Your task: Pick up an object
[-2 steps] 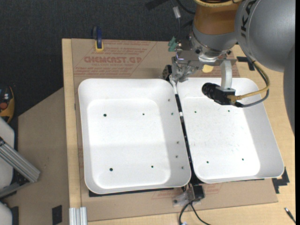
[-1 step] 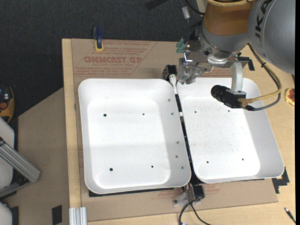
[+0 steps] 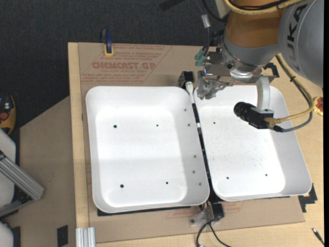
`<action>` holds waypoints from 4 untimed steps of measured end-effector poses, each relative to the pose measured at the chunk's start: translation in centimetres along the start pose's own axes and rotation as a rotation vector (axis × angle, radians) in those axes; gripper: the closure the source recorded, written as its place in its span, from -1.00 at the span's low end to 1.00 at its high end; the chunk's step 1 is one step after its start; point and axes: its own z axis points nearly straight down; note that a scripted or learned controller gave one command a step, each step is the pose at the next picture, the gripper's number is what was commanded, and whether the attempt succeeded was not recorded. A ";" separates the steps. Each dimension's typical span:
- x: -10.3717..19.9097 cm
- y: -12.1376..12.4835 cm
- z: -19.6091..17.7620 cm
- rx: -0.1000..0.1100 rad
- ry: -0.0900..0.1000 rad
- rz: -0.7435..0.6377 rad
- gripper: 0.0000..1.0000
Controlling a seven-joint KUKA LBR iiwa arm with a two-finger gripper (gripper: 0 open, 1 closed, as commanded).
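My gripper [image 3: 209, 89] hangs below the grey and orange arm [image 3: 254, 19], over the far left corner of the right bin [image 3: 288, 161], close to the divide between the two bins. A black cylindrical part [image 3: 253, 115] with a yellow cable sticks out from the wrist over the right bin's far half. The wrist hides the right bin's back rim.
The left bin [image 3: 103, 153] lies beside the right one on a brown board [image 3: 128, 63]. A blue and yellow clamp [image 3: 107, 41] stands at the board's far edge. Cables and a small connector [image 3: 211, 215] lie at the front between the bins.
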 end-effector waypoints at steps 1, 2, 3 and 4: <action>0.6 -0.1 0.3 0.000 -0.001 -0.001 1.00; 0.8 -3.5 -2.4 -0.001 0.000 -0.001 1.00; 7.8 -2.1 7.4 0.008 -0.001 -0.006 1.00; 0.9 1.5 -1.9 -0.016 -0.003 0.007 1.00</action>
